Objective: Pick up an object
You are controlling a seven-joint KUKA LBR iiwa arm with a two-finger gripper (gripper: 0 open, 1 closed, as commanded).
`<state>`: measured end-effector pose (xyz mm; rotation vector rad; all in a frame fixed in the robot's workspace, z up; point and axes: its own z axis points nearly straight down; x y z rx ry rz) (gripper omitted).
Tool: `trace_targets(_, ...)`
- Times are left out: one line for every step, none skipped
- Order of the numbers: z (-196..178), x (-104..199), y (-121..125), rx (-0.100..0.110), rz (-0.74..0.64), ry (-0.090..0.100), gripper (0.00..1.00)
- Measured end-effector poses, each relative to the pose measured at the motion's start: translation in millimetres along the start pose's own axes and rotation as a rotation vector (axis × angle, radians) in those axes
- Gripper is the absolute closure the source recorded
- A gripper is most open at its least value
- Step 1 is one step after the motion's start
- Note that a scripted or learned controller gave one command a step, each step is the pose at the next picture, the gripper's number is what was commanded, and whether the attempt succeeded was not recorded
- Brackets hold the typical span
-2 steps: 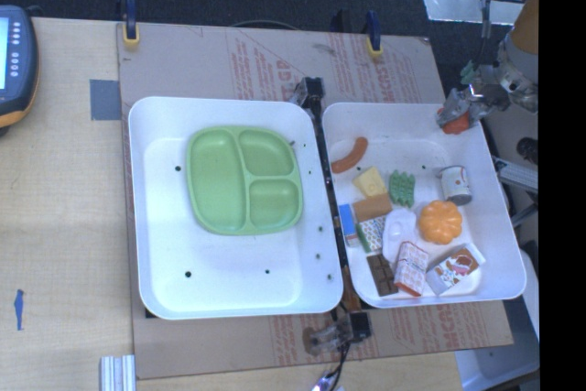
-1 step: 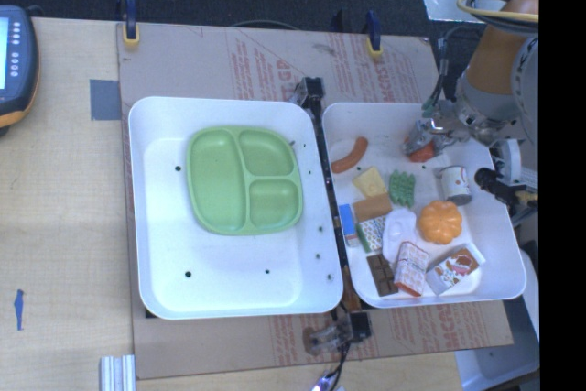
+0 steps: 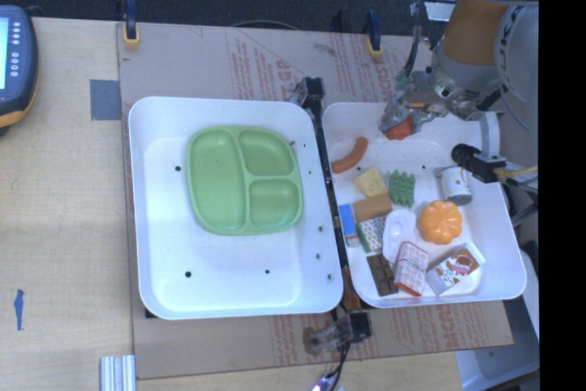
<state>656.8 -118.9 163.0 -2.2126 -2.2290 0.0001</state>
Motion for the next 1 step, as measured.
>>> trace_targets(-104.1, 81.6, -71.2, 0.007, 0.001, 0.001, 1.0)
